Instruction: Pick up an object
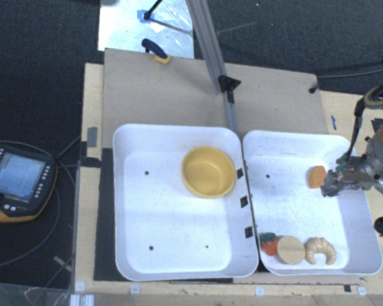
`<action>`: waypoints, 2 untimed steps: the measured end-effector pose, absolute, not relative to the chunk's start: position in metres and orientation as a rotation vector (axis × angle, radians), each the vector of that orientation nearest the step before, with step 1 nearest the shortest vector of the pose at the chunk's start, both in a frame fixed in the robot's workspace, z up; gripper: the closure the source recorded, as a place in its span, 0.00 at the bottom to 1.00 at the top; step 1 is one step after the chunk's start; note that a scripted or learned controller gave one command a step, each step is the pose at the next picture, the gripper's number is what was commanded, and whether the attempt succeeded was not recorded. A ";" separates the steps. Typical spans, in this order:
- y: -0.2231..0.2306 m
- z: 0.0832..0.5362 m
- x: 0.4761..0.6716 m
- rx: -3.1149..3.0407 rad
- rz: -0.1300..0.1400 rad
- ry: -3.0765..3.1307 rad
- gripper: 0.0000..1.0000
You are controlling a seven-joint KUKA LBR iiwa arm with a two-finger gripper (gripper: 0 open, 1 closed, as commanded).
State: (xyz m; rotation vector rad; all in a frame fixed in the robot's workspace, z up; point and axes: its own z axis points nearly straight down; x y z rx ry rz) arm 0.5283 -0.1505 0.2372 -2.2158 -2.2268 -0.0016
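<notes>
A small orange object lies near the right wall of the right bin. My gripper hangs low just to the right of it, close beside it; whether they touch is unclear. Along that bin's front edge lie a red and green item, a tan round disc and a croissant-shaped piece. A yellow bowl stands upright in the back right part of the left bin.
A slanted metal pole ends at a black clamp just behind the gap between the bins. A teach pendant lies on the floor at far left. A blue and yellow clamp sits at the board's back edge.
</notes>
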 end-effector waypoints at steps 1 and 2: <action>-0.098 0.245 0.541 -2.216 -0.003 -2.227 1.00; -0.047 0.233 0.546 -2.217 -0.001 -2.225 1.00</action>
